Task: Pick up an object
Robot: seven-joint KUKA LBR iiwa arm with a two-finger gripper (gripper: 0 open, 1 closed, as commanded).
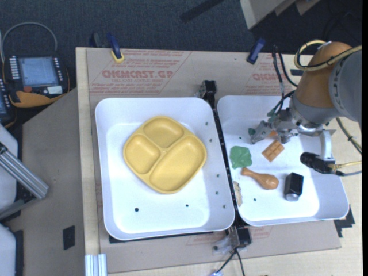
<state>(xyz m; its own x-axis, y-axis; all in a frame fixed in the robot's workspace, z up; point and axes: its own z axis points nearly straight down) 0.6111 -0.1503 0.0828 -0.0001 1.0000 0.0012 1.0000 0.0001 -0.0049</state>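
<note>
My gripper [271, 132] hangs over the back part of the right bin [328, 209], with the arm coming in from the right. Just in front of it lies a small orange-brown ridged block [273, 150], very close to the gripper's tip; whether they touch is unclear. A green leaf-shaped piece [240, 156] lies to the left near the bin's inner wall. A tan drumstick-shaped thing [261, 178] rests in the middle of the bin. A small black block [294, 186] lies to its right.
The left bin [115, 211] holds a yellow divided plate [165, 153] in its middle. The bins meet along a dark strip with clamps at both ends. Cables trail along the right bin's right side.
</note>
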